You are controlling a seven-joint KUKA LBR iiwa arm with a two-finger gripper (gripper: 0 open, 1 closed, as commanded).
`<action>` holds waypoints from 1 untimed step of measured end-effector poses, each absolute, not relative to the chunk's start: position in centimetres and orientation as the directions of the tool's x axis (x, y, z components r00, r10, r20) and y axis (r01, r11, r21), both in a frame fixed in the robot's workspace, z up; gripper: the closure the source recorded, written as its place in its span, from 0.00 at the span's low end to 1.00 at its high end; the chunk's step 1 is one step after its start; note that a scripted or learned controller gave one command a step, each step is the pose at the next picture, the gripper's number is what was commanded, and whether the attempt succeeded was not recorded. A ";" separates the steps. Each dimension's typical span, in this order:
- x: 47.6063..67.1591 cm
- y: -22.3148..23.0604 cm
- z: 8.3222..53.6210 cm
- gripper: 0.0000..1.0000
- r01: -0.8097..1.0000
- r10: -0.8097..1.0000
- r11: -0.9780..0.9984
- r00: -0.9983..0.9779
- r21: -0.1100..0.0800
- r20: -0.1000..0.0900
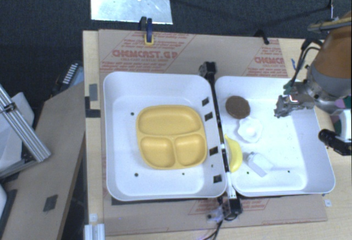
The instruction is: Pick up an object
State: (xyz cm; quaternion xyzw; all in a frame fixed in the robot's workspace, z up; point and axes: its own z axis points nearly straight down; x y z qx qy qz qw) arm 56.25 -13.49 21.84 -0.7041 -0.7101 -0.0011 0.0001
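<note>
The fingers (pixel 284 107) hang over the upper right part of the right bin (pixel 308 178), and at this size and angle it is not possible to tell whether they are spread or closed; nothing can be made out between them. Behind them the wrist runs up and to the right into the orange band (pixel 336 57) of the arm, which comes in from the right edge. The things nearest the fingers lie to their left in the same bin: a round brown disc (pixel 237 107) near the upper left corner, and just below and right of it a small white rounded object (pixel 250 131). Lower down, a yellow banana-like piece (pixel 234 153) lies against the bin's left wall, with a small white block (pixel 257 164) just beside it to the right. All four rest on the bin floor, apart from the fingers. Across the dark divider between the bins, the left bin (pixel 118 123) holds a yellow tray (pixel 170 135) with three compartments, lying flat near its middle. Both bins sit on a cardboard sheet (pixel 165 52) on the worktop (pixel 66 140).
</note>
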 end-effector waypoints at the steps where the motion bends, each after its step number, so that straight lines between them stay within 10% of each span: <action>1: 57.6 -8.4 22.7 1.00 1.000 1.000 0.010 -0.010 0.003 0.002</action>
